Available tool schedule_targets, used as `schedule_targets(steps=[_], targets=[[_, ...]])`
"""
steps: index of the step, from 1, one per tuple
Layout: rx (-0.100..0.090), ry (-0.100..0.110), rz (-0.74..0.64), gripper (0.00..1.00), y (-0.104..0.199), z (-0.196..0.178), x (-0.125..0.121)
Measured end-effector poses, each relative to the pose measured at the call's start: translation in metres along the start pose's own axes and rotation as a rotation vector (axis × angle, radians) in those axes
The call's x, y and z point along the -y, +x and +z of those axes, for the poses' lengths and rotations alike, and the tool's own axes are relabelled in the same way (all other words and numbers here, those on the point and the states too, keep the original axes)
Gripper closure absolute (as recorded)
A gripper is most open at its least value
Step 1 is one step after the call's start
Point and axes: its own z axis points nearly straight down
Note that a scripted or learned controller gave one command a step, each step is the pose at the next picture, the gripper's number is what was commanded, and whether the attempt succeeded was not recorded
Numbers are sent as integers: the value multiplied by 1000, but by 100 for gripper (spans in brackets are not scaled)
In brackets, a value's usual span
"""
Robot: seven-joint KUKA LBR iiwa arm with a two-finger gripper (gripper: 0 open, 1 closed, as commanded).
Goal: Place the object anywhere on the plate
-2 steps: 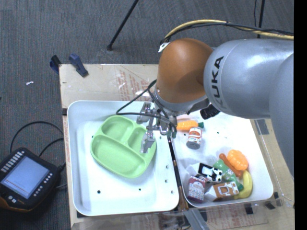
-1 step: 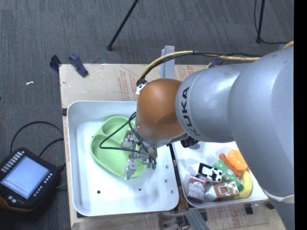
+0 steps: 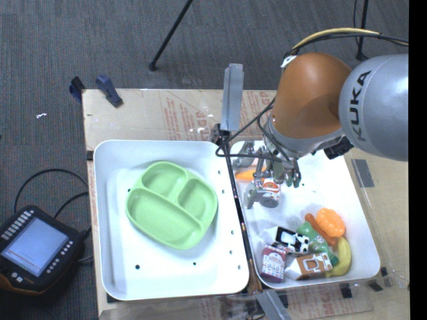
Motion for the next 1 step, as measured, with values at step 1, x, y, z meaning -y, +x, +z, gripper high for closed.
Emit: schedule_targets(steps=[1], targets=[[0,-4,6,100,-1,-9,0]])
